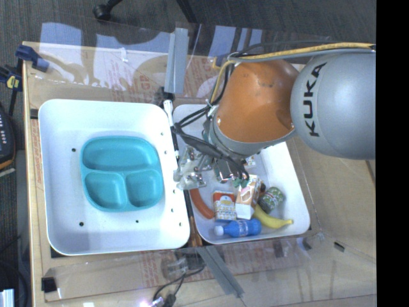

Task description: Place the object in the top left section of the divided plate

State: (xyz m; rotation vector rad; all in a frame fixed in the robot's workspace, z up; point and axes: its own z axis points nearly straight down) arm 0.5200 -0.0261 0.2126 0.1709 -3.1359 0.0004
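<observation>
The objects, among them a banana (pixel 273 221), a bottle (pixel 238 229) and a juice box (pixel 224 206), lie in the right bin (pixel 295 171). The gripper (pixel 192 171) hangs above them, its grip impossible to judge. Picking appears underway; next comes carrying one to the plate (pixel 121 173).

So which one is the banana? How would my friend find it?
Look in the right white bin, down at its near edge where the toy food is piled. The banana lies just right of the blue-capped bottle and below the green can. It is the only yellow, curved thing there.
</observation>
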